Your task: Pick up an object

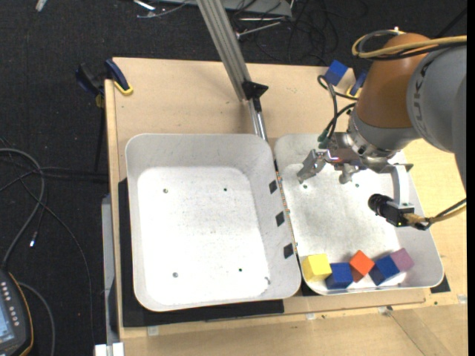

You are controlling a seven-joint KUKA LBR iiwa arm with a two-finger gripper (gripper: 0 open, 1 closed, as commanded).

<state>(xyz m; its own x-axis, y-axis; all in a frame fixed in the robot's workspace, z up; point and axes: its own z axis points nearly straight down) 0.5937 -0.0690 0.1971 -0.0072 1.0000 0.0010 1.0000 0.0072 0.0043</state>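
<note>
Along the near edge of the right bin [293,148] lie several small blocks in a row: a yellow block [316,265], a blue block [340,274], an orange block [361,264], another blue block [384,270] and a purple block [401,259]. My gripper [327,171] hangs over the far part of that bin, well away from the blocks. It is open, its two fingers [308,168] spread apart with nothing between them.
The left bin [137,154] sits beside the right one, with black clips along the shared rim. A slanted metal pole [226,39] ends at the bins' far junction. A blue-yellow clamp [115,76] grips the bench's far left corner. A black cabled part [386,208] sticks out under the wrist.
</note>
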